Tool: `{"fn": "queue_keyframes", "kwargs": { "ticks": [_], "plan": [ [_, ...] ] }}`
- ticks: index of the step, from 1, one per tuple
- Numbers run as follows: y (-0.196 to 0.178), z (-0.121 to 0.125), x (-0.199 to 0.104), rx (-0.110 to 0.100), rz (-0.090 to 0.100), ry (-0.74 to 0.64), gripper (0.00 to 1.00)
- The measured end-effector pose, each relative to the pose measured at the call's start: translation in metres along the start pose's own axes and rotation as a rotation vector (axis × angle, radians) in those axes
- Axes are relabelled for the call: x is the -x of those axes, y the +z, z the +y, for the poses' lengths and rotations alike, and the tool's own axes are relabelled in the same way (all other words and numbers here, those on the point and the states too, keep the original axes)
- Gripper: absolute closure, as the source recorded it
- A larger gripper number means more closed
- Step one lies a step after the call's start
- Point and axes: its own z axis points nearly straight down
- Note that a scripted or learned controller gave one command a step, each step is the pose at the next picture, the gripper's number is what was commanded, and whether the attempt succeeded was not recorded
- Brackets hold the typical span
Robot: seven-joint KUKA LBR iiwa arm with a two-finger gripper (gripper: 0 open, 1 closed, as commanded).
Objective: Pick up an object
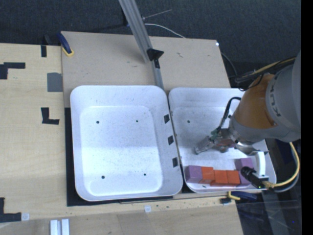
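Camera view, slanted down on bench (142, 58). Landmark taken as right bin (195, 106). Directly against its left wall, left bin (120, 141), of like size and shallow white form. Over its right half, arm (274, 102), grey with orange band above wrist, reaching in from the right edge. Slanting down toward the seam at its upper left corner, a metal rail (139, 26) across the bench. Along its front wall, a row of blocks: purple block (193, 173) at the left end, orange blocks (222, 177) touching it on the right, second purple piece (243, 163) just beyond, partly hidden under the wrist. Near its middle, just above the block row and apart from it, gripper (201, 148), tips pointing left. Nothing seen between the tips; how far apart they stand cannot be told at this resolution. On its left wall, three small black clips (170, 139).
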Motion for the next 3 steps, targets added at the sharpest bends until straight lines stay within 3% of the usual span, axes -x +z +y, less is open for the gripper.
{"fn": "queue_keyframes", "kwargs": {
  "ticks": [1, 2, 3],
  "plan": [
    [-0.003, 0.000, 0.001, 0.002, 0.000, 0.001, 0.00],
    [-0.003, 0.054, -0.016, 0.006, -0.001, -0.003, 0.00],
    [-0.003, 0.086, 0.027, 0.006, -0.003, 0.002, 0.00]
  ]
}}
